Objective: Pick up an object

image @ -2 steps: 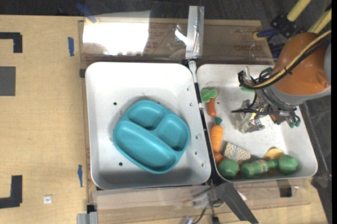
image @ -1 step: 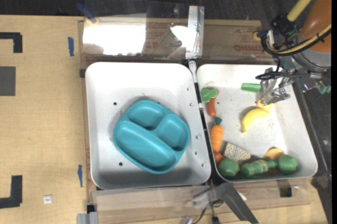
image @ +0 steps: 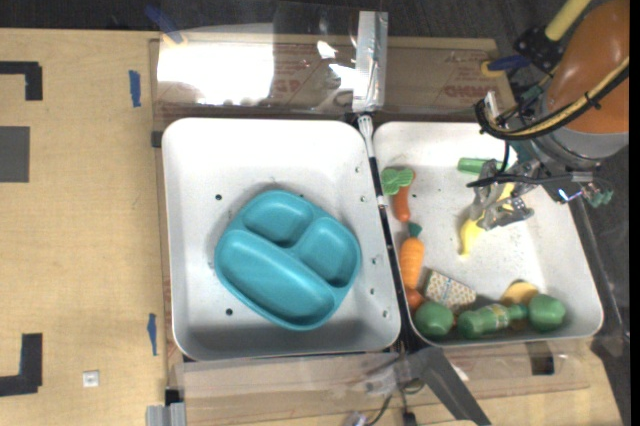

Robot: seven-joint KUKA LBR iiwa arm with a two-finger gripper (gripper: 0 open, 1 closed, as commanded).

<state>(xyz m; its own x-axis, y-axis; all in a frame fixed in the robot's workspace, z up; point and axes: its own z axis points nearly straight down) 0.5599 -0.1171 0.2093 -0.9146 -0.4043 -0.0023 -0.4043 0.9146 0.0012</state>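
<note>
On the left we see the light wooden tabletop [image: 80, 244] with black tape marks. Next comes the left shallow white bin [image: 190, 164], which carries a teal plastic divided plate [image: 288, 257] with three compartments, lying slightly tilted toward the lower right. Behind the bins we see a clear plastic sheet [image: 270, 64] taped over cardboard.

Moving into the right shallow white bin [image: 570, 254], along its left wall we find a small orange toy carrot with a green top [image: 399, 192], and below it a larger orange toy carrot [image: 411, 259]. Along the near wall lie a round green toy vegetable [image: 434, 319], a patterned toy wedge [image: 450, 291] just above it, a knobbly green toy cucumber [image: 490, 318], an orange-yellow toy piece [image: 520, 292] and another round green toy [image: 547, 312].

Mid-bin, the metal end effector [image: 497, 207] hangs low over the floor, touching the upper end of a yellow toy banana [image: 468, 234]; we cannot tell whether it is clenched or released. A green cylinder [image: 475, 166] lies just behind it. The grey arm with the orange band [image: 590, 74] enters from the right.
</note>
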